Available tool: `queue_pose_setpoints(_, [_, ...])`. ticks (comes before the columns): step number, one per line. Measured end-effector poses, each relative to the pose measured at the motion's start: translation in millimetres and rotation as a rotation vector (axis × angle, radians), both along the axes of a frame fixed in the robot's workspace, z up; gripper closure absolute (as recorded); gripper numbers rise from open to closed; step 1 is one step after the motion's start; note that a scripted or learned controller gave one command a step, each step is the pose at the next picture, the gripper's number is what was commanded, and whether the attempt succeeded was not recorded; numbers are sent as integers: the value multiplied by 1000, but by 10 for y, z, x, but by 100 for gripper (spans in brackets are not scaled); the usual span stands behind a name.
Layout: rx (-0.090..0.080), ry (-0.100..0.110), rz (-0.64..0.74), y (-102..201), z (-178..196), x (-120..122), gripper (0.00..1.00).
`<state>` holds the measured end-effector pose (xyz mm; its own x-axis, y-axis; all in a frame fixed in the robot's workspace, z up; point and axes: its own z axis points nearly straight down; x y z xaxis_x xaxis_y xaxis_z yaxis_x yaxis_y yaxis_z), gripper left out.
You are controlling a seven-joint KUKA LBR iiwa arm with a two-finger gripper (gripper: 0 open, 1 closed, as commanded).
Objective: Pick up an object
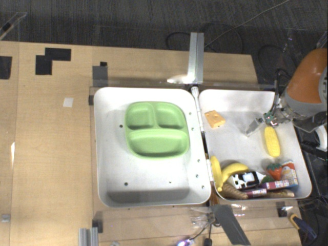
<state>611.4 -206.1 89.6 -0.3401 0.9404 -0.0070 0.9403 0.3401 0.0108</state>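
Note:
My gripper (260,124) hangs over the upper right part of the right bin (241,106), reaching in from the right below the orange wrist band (309,81). It looks open, and nothing shows between its fingers. One grey finger (252,126) slants down to the left over bare bin floor. A yellow corn cob (271,141) lies just below the gripper, its top end close to the right finger. An orange cheese wedge (214,119) sits to the left. Two bananas (228,170) lie at the front of the bin.
The right bin's front right corner holds a pile: a black-and-white toy (245,179), a red and green item (275,170), a long dark packet (266,190). A green divided plate (156,128) lies in the left bin (113,152). A metal post (196,55) stands behind the bins.

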Motion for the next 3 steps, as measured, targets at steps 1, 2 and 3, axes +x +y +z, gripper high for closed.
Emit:
queue_pose_setpoints(1, [1, -9, 0, 14, 138, 33, 100])
queue_pose_setpoints(2, [1, -9, 0, 15, 138, 32, 0])
queue_pose_setpoints(3, [-4, -3, 271, 2, 15, -502, 0])
